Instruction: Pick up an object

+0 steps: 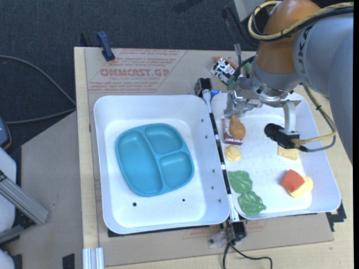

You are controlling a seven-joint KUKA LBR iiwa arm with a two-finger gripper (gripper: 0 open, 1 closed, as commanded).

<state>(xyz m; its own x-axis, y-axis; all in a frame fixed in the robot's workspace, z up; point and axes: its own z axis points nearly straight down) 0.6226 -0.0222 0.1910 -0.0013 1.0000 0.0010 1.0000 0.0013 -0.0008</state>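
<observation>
The claw (240,106) hangs low over the upper left corner of the right bin (320,150), its metal parts crowded together under the wrist, and I cannot tell whether it is parted or closed. Just below it, touching or nearly so, lies a brown, egg-shaped object (238,129) on a small reddish card (229,136) beside the bin's left wall; nothing shows it gripped. This looks like the approach or closing step of a pick on that brown piece. Farther out in the same bin lie a pale yellow lump (233,153), two green leafy pieces (245,190), a yellow wedge (289,153) and an orange-and-yellow block (295,183). The left bin (106,150) holds a blue divided plate (154,158), well apart from the arm. The next move, as I judge it, calls for the claw to settle squarely around the brown piece, close, and lift straight up clear of the wall.
</observation>
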